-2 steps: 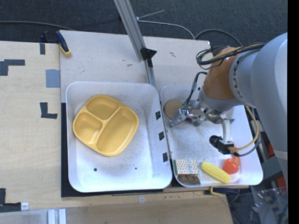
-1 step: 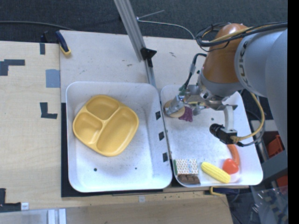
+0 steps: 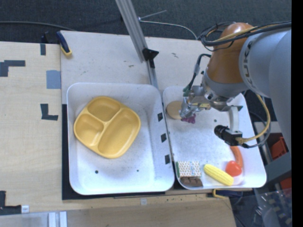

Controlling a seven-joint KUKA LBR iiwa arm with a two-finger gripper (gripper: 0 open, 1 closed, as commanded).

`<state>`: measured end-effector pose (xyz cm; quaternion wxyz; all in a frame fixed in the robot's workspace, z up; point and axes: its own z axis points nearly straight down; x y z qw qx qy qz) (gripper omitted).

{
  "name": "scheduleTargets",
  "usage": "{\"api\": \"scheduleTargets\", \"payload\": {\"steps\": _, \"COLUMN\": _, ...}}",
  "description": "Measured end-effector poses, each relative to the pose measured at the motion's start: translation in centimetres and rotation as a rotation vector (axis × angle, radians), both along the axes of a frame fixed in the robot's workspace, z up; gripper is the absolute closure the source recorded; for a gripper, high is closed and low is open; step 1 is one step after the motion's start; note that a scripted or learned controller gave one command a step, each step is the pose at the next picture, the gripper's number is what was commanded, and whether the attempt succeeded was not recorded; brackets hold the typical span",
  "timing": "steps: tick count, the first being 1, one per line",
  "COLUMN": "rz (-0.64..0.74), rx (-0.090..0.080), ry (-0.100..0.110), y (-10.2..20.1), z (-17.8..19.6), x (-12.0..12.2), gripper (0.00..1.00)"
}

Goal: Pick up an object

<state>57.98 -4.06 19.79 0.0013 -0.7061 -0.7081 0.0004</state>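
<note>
While my pincer (image 3: pixel 189 111) hovers over a small purple object (image 3: pixel 190 119) beside the tan disc (image 3: pixel 174 110), grip unreadable, I fear knocking it aside.

You are looking down on two shallow white bins side by side; the left white bin (image 3: pixel 75 174) holds a yellow three-compartment plastic plate (image 3: pixel 107 126); over the right white bin (image 3: pixel 253 176) the grey arm with the orange band (image 3: pixel 227 63) reaches in from your right; its gripper (image 3: pixel 188 111) hangs low near the bin's far left corner, just above a small purple object (image 3: pixel 190 120) and beside a tan round disc (image 3: pixel 173 110); near the front edge lie a yellow corn cob (image 3: pixel 218 173), an orange-red carrot-like piece (image 3: pixel 235 163) and a patterned rectangular block (image 3: pixel 190 173).
</note>
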Motion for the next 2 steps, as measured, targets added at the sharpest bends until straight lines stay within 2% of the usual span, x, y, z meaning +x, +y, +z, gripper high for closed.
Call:
{"api": "scheduleTargets", "payload": {"steps": 1, "rz": 0.0, "rx": 0.0, "ry": 0.001, "y": 0.0, "z": -0.1, "x": 0.0, "gripper": 0.0}}
{"api": "scheduleTargets", "payload": {"steps": 2, "rz": 0.006, "rx": 0.002, "ry": 0.007, "y": 9.6, "z": -1.0, "x": -8.8, "gripper": 0.0}}
